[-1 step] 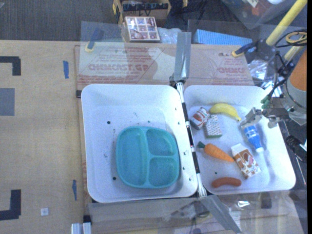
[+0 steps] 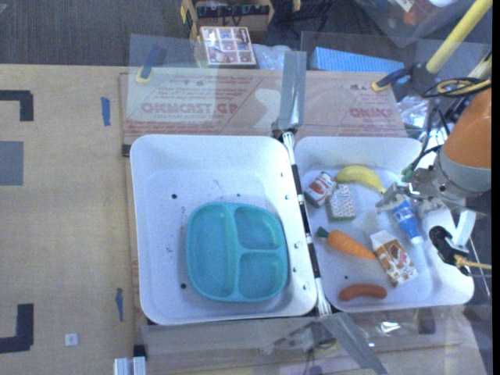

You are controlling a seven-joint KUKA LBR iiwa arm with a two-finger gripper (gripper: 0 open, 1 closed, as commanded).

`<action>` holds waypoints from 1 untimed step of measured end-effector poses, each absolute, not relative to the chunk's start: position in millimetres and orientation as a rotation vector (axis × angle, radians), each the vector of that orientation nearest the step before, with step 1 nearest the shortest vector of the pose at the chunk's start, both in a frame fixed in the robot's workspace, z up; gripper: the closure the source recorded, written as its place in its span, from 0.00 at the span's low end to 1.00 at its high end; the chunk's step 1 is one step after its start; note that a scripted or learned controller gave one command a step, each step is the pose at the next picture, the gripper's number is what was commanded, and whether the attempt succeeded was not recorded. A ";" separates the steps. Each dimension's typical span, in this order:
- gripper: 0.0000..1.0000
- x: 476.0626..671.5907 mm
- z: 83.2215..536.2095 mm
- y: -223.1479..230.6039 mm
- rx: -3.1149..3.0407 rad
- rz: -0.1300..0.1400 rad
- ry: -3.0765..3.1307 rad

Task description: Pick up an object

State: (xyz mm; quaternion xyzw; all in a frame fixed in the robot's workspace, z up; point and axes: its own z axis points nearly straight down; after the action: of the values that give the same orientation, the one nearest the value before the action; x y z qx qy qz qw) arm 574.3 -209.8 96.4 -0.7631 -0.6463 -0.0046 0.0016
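1. Camera view is showing the left bin (image 2: 156, 170) at the bench's left side, carrying a teal divided tray (image 2: 236, 251) that is lying toward its near right corner.
2. The right bin (image 2: 453, 287) is holding the candidates: a small red-and-white packet (image 2: 319, 187) and a speckled block (image 2: 341, 202) are sitting near its left wall, with a banana (image 2: 360, 176) lying toward the far edge.
3. A carrot (image 2: 351, 245) is lying mid-bin, a sausage (image 2: 362, 291) is resting by the near edge, and a printed carton (image 2: 394, 258) is lying just right of the carrot.
4. A blue-capped bottle (image 2: 405, 221) is lying toward the right edge, directly beneath the wrist.
5. The gripper (image 2: 408, 196) is hovering over that bottle; I cannot tell how it is set, nor whether anything is caught in it.
6. Judging from this, nothing is looking lifted yet: every item is appearing to rest on the bin floor, so the grasp and the raise are both remaining.
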 end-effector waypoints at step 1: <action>1.00 573.1 105.4 -213.6 -2.401 -0.006 -2.028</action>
State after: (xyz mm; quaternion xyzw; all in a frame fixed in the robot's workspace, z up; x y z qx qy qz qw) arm 573.1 -213.6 105.4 -0.7639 -0.6453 -0.0021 -0.0004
